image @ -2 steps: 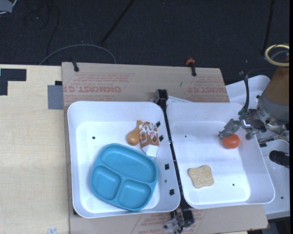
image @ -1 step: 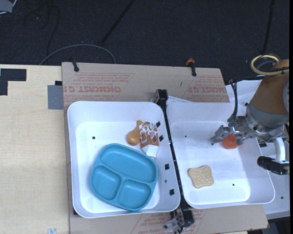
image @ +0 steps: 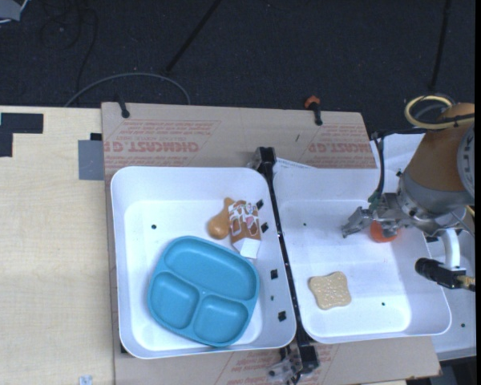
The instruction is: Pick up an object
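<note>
In right bin (image: 433, 315): gripper (image: 367, 224) near far wall.

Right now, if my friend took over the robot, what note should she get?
Gripper: low over the right white bin, near its back; whether it holds anything cannot be told. A small orange-red object sits right beside it.
Flat tan cracker-shaped toy: lying loose in the right bin.
Blue divided plastic plate and brown-and-white toy: in the left white bin.
Done: nothing visibly lifted.
Left: grasp and lift an object.

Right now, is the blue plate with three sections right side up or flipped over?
Right side up. The blue three-section plastic plate lies flat in the left white bin, and its three hollow compartments face upward toward the camera.
</note>
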Available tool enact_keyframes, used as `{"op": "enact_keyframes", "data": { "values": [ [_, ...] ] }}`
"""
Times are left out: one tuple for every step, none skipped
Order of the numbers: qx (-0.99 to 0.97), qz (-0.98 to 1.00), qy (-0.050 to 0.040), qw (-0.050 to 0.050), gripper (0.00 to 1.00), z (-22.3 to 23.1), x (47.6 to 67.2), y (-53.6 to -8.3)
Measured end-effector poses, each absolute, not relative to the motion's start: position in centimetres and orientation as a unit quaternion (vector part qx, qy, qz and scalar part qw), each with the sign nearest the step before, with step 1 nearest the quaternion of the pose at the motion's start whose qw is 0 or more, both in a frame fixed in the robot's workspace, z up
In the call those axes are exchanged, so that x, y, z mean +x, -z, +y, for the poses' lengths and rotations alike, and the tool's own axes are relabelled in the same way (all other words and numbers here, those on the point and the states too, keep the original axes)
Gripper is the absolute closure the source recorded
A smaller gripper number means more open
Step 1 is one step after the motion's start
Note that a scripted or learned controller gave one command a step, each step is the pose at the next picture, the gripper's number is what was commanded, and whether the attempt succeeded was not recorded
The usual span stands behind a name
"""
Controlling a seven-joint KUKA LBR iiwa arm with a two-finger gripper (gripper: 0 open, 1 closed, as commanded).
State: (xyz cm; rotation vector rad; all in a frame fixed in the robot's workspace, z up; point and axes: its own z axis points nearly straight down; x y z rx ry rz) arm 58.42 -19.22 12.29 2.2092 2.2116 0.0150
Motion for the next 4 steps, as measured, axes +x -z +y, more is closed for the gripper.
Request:
{"op": "enact_keyframes", "data": {
  "values": [
    [0.707,0.707,0.0008,-0.002,1.0,-19.1,57.8,-12.2],
    [0.707,0.707,-0.0005,0.001,1.0,-19.2,57.2,-18.3],
    [0.706,0.708,-0.0003,0.001,1.0,-19.3,57.2,-23.0],
    [0.706,0.708,-0.0001,0.001,1.0,-19.4,57.3,-28.2]
  ]
}}
